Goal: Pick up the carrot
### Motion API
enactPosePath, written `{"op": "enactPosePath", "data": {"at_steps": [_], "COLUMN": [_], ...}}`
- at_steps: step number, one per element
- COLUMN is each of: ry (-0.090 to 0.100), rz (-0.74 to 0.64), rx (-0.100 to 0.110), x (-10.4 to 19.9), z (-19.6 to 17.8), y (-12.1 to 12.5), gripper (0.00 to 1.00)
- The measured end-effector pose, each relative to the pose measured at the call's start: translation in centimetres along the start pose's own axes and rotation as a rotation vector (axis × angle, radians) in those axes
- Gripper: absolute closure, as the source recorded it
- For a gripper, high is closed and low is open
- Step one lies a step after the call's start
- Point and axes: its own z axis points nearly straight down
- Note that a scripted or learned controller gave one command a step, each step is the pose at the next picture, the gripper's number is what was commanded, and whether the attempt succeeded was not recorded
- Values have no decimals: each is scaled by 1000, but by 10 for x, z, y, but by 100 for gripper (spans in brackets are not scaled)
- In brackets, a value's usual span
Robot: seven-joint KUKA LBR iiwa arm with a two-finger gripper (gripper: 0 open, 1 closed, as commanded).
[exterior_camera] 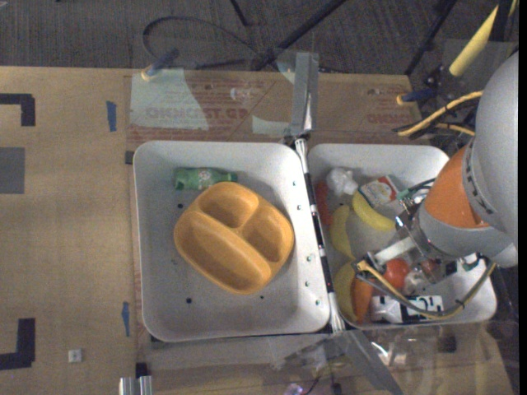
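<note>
The gripper (409,276) is lowered into the near part of the right bin (428,153), below the grey wrist and its orange band (459,196); whether anything is gripped cannot be told, since the working end is hidden by the wrist body and by looping cables (387,290). Directly beneath and beside it an orange-red object (394,271) is seen, and a second orange shape (360,293) lies just to its left against a yellow rim — either could be the carrot, and which one cannot be settled from this slant. Around them the bin is crowded: a yellow bottle-like item (368,212), a white-capped piece (340,179), a small carton (380,192). In the left bin (156,220), well apart, a yellow divided plate (235,235) and a green packet (203,177) are laid (neither is involved). The risks, as judged from here: a neighbouring item may be caught in place of the carrot, a tapered body may be squeezed out sideways — and the loose cables may be snagged on the clutter when a lift is made.
</note>
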Motion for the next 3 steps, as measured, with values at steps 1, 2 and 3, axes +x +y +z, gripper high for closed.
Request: {"op": "enactPosePath", "data": {"at_steps": [1,2,3], "ry": [-24,-24,-27], "rz": [103,129,129], "rx": [14,13,15], "x": [114,101,102], "z": [-81,-143,-117], "y": [-3,17,-38], "gripper": [100,100,100]}}
